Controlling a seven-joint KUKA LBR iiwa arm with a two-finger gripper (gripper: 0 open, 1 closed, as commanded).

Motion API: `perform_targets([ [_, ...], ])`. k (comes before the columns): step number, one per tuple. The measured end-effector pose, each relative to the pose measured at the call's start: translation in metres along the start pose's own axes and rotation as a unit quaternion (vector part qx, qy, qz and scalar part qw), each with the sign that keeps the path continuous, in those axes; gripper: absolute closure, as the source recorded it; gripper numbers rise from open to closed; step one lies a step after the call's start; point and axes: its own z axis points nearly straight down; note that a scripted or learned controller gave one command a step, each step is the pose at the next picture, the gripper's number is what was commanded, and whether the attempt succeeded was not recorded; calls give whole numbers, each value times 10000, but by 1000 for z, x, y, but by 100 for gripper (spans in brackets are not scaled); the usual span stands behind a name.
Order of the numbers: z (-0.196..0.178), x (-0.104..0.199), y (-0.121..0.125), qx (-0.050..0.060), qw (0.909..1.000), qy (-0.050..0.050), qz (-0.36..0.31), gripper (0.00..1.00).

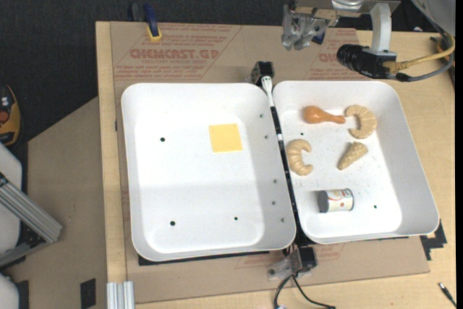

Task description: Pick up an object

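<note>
Here you have two shallow white bins side by side on the bench (108,155), which is covered by a brown printed board. The left bin (145,228) holds a single flat yellow square (225,137), lying in its upper middle area, well apart from every wall. Dark dots mark the bin floor near its corners.

The right bin (412,177) holds five things. An orange drumstick-shaped piece (322,115) lies near the far wall, its thin end pointing right and touching, or very nearly touching, a pale curled croissant shape (361,119). A second curled croissant shape (300,156) sits toward the left wall, near the seam between the bins. A tan cone-like pastry (352,155) lies just right of it, near the bin's middle, apart from both croissants. A small can (336,200) with a dark top and a white label lies on its side toward the near wall, well apart from the rest.

The gripper (302,36) hangs above the board beyond the bins' far edge, over neither bin, and nothing sits between its fingers. You cannot tell from this slant whether the fingers are spread or pressed together; they read as one blurred grey cluster. All pickable things rest in the bins.
</note>
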Motion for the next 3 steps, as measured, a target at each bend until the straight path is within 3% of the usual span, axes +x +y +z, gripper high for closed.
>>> perform_targets([
  [1, 51, 29, -71, 141, 9999, 1, -5, 100],
  [2, 105, 75, -117, 145, 9999, -1, -13, 100],
  [3, -91, 99, -85, -15, 10000, 30, -3, 100],
])
